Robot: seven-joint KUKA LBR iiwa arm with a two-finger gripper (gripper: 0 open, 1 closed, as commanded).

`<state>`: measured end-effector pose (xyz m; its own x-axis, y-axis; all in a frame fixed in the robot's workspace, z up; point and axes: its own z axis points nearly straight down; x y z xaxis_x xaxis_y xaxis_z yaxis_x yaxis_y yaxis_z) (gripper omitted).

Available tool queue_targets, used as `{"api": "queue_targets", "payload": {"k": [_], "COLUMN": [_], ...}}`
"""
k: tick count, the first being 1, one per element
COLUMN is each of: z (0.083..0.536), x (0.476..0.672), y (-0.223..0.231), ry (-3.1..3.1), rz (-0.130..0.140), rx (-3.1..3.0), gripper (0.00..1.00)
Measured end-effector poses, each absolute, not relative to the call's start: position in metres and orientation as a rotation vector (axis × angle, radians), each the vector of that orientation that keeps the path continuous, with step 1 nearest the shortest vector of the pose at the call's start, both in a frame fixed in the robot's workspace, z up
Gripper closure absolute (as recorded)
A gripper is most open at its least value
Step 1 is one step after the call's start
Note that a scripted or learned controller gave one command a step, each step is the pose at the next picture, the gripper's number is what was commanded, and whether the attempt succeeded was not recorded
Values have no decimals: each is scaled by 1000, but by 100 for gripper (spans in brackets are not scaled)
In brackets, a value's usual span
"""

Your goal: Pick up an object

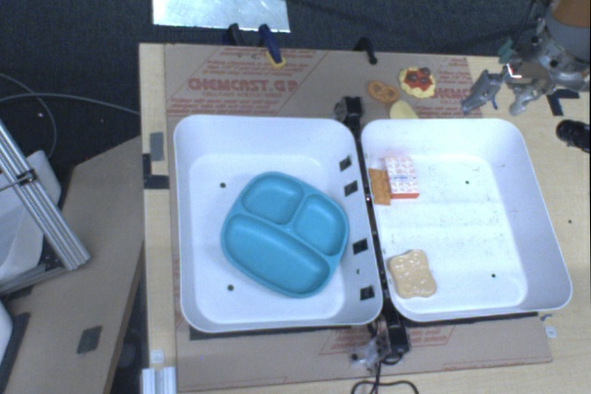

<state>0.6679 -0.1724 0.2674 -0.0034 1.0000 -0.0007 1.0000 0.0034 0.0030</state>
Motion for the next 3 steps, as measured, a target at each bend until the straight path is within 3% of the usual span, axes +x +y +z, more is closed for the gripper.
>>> {"api": "queue_targets", "payload": {"k": [1,2,3], "z": [181,184,128], "x": [606,556,533], "y": [-90,-38,-136], "ry": [2241,2234,2212], "rz": [-5,0,-9], "rx": [2219,2215,2231], "gripper": [0,0,0]}}
